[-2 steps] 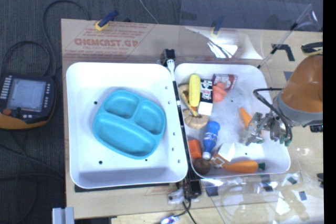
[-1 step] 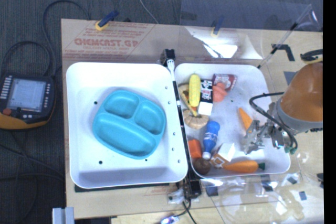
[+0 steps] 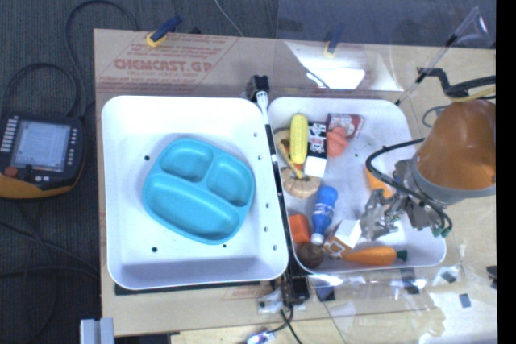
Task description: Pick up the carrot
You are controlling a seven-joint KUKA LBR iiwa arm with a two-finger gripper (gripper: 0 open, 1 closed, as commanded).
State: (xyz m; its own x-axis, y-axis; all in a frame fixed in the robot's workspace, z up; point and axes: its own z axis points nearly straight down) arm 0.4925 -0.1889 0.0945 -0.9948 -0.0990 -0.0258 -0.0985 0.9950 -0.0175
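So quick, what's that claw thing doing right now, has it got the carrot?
Tool: above the carrot, which lies in the right bin; whether it is open or closed cannot be told.

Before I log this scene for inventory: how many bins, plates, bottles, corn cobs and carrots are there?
Bins: 2, left bin and right bin
Plate: 1
Bottle: 1
Corn: 1
Carrot: 1
Total: 6
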